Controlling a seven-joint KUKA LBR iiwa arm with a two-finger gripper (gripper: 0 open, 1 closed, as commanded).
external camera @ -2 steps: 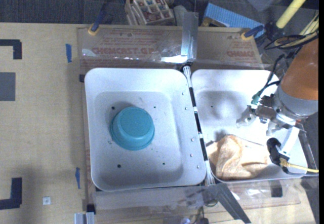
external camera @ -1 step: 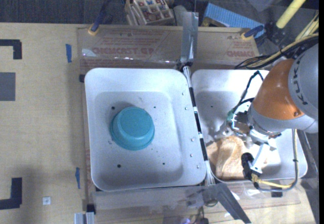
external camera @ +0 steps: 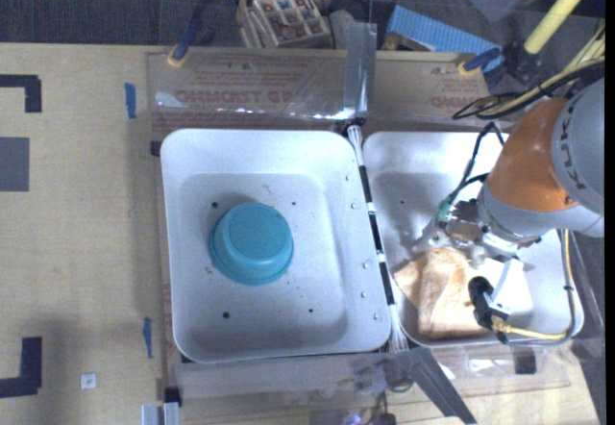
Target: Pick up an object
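Observation:
A teal bowl (external camera: 252, 242) sits upside down in the left bin (external camera: 183, 173), a little left of its middle. In the right bin (external camera: 404, 163) a crumpled tan cloth (external camera: 437, 293) lies near the front. The arm reaches in from the right, and my gripper (external camera: 452, 238) is low over the upper edge of the cloth. The wrist hides its fingers, and nothing can be seen held.
A metal divider (external camera: 370, 221) runs between the two bins. Cardboard flaps (external camera: 259, 87) stand behind them. Cables and clutter lie beyond the bench at the back. The far part of the right bin is bare white floor.

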